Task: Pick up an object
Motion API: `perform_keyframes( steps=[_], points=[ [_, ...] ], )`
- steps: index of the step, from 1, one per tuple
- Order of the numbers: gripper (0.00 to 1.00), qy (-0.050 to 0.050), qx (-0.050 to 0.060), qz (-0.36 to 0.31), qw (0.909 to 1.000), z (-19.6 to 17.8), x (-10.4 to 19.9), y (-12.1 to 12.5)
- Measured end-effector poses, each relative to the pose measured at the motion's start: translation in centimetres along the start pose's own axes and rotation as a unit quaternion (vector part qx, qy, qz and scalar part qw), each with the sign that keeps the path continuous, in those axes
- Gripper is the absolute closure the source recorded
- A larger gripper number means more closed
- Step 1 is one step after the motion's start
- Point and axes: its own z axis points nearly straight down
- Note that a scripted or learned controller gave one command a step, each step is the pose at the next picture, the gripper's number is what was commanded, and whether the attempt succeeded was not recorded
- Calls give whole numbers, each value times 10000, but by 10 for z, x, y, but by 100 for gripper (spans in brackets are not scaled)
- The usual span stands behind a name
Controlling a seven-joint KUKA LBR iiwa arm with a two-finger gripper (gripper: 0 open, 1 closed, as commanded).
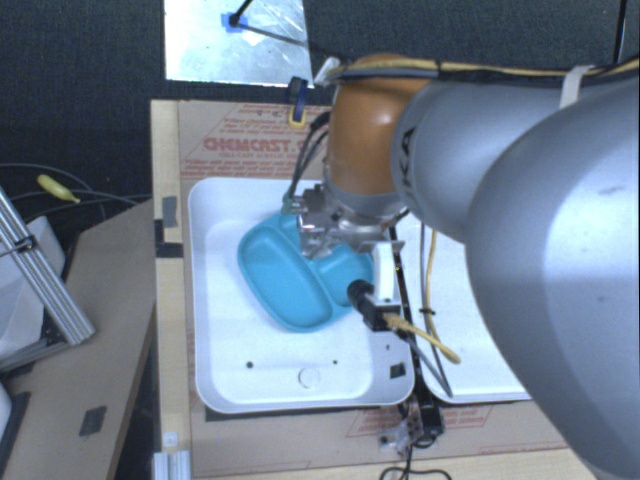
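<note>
Gripper over the blue dish

I am lowering the gripper [318, 236] onto the blue dish [290, 278] (long axis near-right); it lies near-left; grip state I cannot tell.

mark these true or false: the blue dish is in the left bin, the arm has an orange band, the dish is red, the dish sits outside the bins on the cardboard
1. The blue dish lies in the left bin. True.
2. The arm carries an orange band above the wrist. True.
3. The dish is red. False: it is blue.
4. The dish sits outside the bins on the cardboard. False: it lies inside the left bin, with the gripper right at its upper right end.
</note>
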Motion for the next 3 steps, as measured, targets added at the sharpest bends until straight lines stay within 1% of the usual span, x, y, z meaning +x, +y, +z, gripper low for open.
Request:
perform_keyframes(
  steps=[1,2,3],
  points=[
    [100,-6,-4,56,10000,-66,-39,-89],
    [100,5,-60,16,10000,-154,-16,-70],
    [100,22,-105,25,9999,-325,-23,-86]
  ],
)
